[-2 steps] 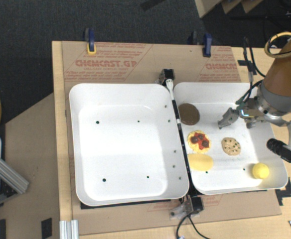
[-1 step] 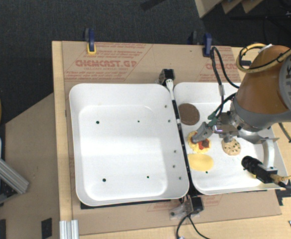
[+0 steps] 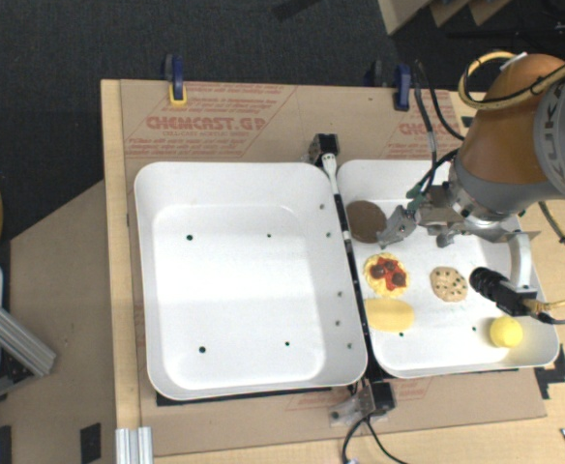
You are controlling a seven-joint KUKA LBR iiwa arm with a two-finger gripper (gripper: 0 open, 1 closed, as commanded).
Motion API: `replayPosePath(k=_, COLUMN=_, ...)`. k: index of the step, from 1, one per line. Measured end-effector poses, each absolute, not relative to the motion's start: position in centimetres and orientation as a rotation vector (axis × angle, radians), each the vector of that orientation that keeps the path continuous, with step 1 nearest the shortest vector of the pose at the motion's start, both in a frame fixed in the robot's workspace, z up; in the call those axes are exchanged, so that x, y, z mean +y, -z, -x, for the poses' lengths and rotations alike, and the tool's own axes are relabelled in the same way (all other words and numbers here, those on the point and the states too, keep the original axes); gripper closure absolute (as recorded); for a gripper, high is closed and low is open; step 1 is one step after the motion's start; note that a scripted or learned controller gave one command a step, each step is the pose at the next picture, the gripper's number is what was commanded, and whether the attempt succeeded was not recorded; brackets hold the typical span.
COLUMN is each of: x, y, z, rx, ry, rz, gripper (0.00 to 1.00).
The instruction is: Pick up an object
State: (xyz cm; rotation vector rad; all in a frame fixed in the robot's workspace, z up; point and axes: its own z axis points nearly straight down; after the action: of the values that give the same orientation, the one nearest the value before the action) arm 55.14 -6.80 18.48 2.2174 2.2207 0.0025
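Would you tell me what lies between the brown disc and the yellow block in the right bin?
The camera view shows a small pizza between the brown disc and the yellow block.

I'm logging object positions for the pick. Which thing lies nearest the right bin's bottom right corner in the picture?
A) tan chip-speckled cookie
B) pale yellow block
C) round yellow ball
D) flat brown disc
C: the round yellow ball sits close to that corner of the right white bin; the others lie further left or higher.
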Motion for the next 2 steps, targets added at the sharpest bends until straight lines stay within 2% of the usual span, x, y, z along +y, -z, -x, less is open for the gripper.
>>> replayPosePath(k=1, x=-9.7, y=-9.5, z=-53.3, rx=2.222, ry=0.009, rz=-2.231, gripper=0.00)
replayPosePath(k=2, x=-9.6, y=-11.0, z=-53.6, rx=2.219, ry=0.000, rz=-2.222, gripper=1.00)
